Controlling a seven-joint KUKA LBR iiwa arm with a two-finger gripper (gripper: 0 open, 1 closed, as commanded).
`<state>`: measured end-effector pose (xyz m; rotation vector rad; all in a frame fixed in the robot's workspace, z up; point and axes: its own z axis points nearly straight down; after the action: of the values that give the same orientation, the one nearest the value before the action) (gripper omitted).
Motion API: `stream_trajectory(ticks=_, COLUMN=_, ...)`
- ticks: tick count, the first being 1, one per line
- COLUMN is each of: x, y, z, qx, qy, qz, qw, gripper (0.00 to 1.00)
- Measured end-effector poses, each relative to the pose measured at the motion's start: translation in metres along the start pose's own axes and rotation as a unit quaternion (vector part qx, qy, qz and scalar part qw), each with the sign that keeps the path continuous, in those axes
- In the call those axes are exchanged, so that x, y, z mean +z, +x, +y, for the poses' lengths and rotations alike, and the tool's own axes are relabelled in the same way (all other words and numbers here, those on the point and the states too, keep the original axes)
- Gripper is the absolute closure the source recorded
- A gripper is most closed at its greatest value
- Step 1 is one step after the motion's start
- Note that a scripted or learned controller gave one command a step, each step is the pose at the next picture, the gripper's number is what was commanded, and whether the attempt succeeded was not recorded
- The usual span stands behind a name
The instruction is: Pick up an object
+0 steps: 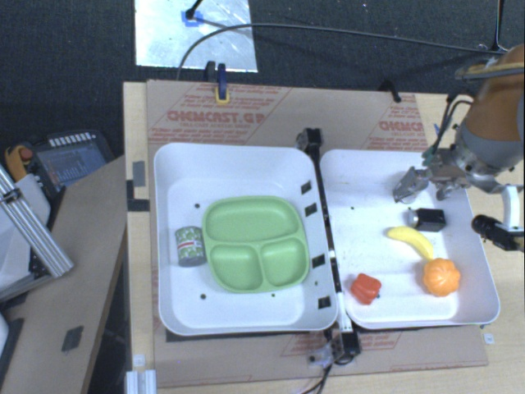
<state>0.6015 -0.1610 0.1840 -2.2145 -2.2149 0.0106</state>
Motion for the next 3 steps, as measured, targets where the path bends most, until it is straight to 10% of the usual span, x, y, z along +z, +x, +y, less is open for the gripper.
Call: stream_trajectory(ticks=3, x=0.077, y=0.008, z=0.008, qx=-0.002, qy=-0.006, qz=-0.001, qw=1.0, gripper=0.0)
